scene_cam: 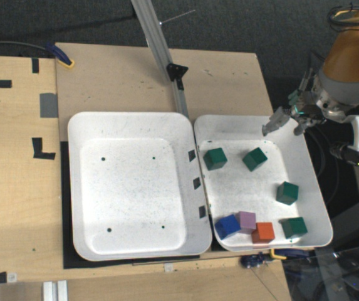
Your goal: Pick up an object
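Note:
The right bin holds several small blocks. Two green cubes lie in its far half, and another green cube sits by the right wall. Along the near edge are a blue block, a purple block, an orange block and a green block. My gripper hovers over the bin's far right corner, open, with nothing between its fingers. It is up and to the right of the nearest green cube.
The left bin lies beside the right one, and they meet along a shared rim. A slanted metal pole rises behind the bins. The wooden bench stretches to the left. Cables hang past the right edge.

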`<state>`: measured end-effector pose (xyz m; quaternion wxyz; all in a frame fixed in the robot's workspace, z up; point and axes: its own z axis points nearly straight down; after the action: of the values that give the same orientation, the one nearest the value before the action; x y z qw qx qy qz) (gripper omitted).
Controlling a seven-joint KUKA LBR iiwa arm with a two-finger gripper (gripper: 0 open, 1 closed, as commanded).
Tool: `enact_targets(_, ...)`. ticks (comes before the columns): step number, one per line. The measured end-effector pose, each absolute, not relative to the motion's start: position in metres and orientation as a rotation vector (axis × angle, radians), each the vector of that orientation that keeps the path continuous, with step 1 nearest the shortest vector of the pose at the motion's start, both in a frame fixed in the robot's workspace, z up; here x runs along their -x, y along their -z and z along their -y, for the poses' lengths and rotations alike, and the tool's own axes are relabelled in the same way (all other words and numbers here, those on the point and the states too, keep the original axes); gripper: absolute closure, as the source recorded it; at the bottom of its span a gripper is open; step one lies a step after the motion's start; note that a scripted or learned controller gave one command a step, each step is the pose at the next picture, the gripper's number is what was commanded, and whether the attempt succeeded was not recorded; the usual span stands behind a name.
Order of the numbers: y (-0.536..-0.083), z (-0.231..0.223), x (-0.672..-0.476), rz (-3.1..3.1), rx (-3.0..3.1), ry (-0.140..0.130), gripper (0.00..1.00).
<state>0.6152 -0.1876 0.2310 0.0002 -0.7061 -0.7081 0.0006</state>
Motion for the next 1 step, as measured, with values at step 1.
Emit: enact_targets(1,-0.231,0.1878,-0.6152,2.224,2.218,-0.003,0.0)
